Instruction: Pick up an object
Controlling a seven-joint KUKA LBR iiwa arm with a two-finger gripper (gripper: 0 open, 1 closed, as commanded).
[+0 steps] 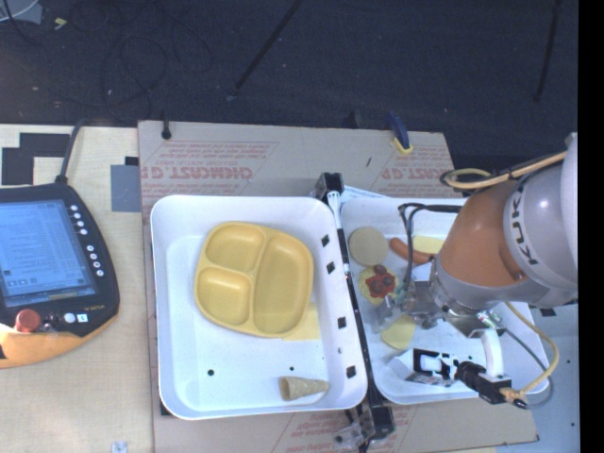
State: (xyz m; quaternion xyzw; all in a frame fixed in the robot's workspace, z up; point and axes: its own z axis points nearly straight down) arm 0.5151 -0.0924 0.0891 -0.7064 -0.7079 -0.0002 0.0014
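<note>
My gripper is low over the right bin, below the arm's orange band. It sits among small food toys: a red piece just to its upper left and a pale yellow piece just below it. A tan round disc, an orange sausage-like piece and a yellow piece lie toward the bin's far side. Whether any toy is in the gripper is hidden by the wrist.
The left bin holds a yellow divided plate and a tan cone near its front edge. A divider rail separates the bins. A control pendant lies at the far left. Cables trail from the wrist.
</note>
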